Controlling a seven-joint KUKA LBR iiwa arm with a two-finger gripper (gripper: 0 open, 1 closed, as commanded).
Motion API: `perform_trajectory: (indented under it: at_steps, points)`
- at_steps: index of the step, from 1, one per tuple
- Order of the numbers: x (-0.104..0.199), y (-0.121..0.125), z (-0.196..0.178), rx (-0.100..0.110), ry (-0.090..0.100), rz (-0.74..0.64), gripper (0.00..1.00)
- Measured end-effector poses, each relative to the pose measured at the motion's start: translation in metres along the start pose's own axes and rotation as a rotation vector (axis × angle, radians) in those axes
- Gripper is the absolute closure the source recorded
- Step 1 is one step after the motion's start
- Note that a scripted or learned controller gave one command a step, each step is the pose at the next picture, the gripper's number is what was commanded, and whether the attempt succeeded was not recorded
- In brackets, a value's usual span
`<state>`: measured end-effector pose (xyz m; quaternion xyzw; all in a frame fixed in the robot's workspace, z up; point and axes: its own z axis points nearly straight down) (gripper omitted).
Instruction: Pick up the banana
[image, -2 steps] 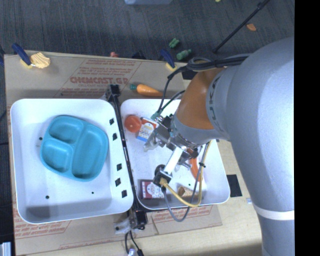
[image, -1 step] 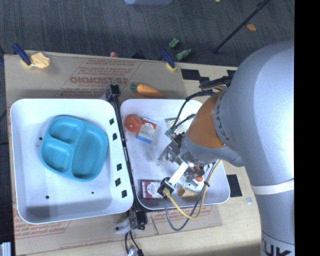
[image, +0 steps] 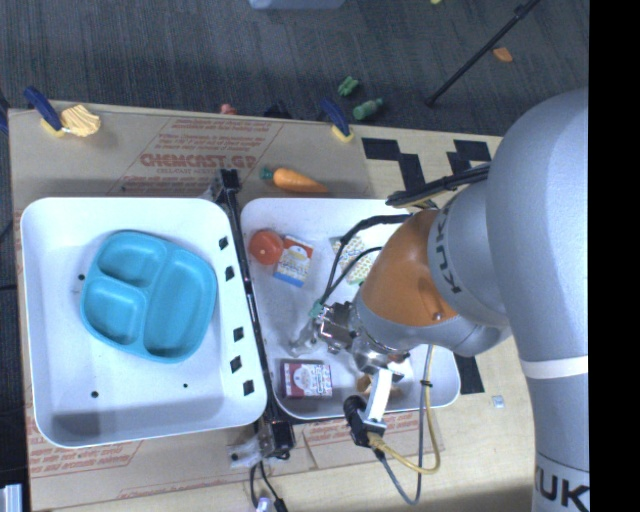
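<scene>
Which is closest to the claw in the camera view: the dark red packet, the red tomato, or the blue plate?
From the claw:
1. Dark red packet, just below it in the right bin.
2. Red tomato, up at that bin's top left.
3. Blue plate, farthest, over in the left bin.

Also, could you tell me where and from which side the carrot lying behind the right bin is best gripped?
Across its thick middle, coming straight down from above. The carrot lies flat on the cardboard, long axis left to right, tapering rightwards, so closing across its width is likeliest to hold.
</scene>
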<state>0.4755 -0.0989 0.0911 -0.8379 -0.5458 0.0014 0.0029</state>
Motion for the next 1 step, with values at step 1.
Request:
perform_trajectory:
  at_steps: [1]
  points:
    - [0.0637,0.0494,-0.1008,-0.002,-0.001,0.025,0.00]
